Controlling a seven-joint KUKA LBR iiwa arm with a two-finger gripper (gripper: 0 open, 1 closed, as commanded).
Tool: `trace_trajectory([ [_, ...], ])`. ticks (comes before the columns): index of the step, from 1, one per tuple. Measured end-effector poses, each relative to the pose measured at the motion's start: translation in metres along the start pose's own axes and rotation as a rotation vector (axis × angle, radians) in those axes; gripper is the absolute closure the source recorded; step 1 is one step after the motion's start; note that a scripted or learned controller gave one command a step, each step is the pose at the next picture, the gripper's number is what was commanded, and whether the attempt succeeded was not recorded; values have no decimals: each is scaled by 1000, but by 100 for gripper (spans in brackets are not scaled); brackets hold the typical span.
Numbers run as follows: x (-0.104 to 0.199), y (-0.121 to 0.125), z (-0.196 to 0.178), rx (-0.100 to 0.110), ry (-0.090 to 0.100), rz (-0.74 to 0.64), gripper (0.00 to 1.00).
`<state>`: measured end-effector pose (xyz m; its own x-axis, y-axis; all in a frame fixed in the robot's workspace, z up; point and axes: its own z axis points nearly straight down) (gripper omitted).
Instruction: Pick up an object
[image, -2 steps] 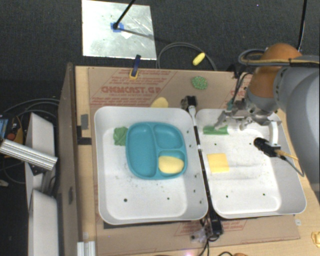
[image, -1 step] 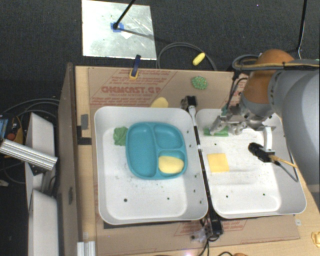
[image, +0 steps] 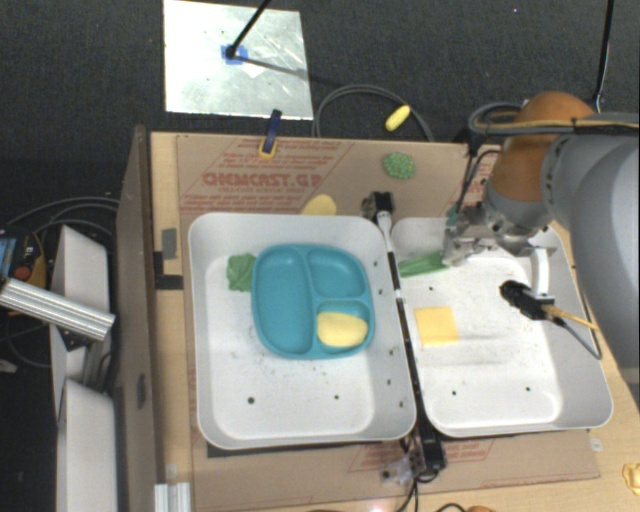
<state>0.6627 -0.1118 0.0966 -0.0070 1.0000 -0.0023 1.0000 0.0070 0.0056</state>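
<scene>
My gripper (image: 456, 250) is low over the far left corner of the right bin (image: 500, 400). A long green piece (image: 420, 265) lies on the bin floor, and its right end reaches the gripper's tip; whether it is gripped is hidden. A flat yellow square (image: 436, 325) lies nearer the front of that bin. In the left bin (image: 300, 410) sits a blue divided plate (image: 300, 295) with a yellow lump (image: 342, 328) in its lower right compartment. A green leaf-like piece (image: 240, 271) pokes out at the plate's left edge.
The grey arm (image: 590, 210) comes in from the right above the right bin's far side. Behind the bins, on the cardboard (image: 250, 180), lie a pale yellow piece (image: 320, 206), a green round piece (image: 400, 165) and a small black part (image: 380, 208).
</scene>
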Motion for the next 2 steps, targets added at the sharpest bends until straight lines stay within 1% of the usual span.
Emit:
trace_trajectory([
  [1,0,0,0,1,-1,-1,0],
  [2,9,-47,13,9,3,7,0],
])
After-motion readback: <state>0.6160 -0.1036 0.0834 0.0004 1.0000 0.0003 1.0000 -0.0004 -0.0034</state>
